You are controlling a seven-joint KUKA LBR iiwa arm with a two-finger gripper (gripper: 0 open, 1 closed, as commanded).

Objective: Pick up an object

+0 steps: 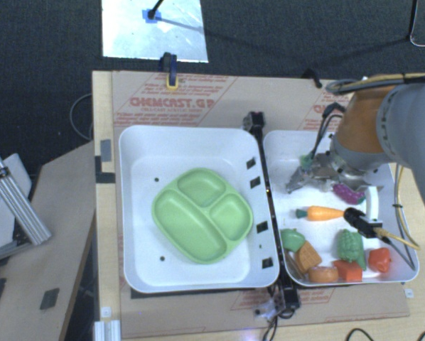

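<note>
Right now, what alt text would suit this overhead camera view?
A grey robot arm reaches into the right bin, its gripper above a toy carrot and other toy food. The left bin holds a green divided plate.

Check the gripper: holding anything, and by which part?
Cannot tell. The gripper hangs over the right bin, above the carrot; nothing visibly sits between its fingers.

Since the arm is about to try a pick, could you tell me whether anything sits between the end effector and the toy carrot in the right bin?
Nothing visible does. The end effector hovers in the right bin, and the carrot lies just below it in the view, with bare white floor between. The purple piece sits off to the side.
</note>
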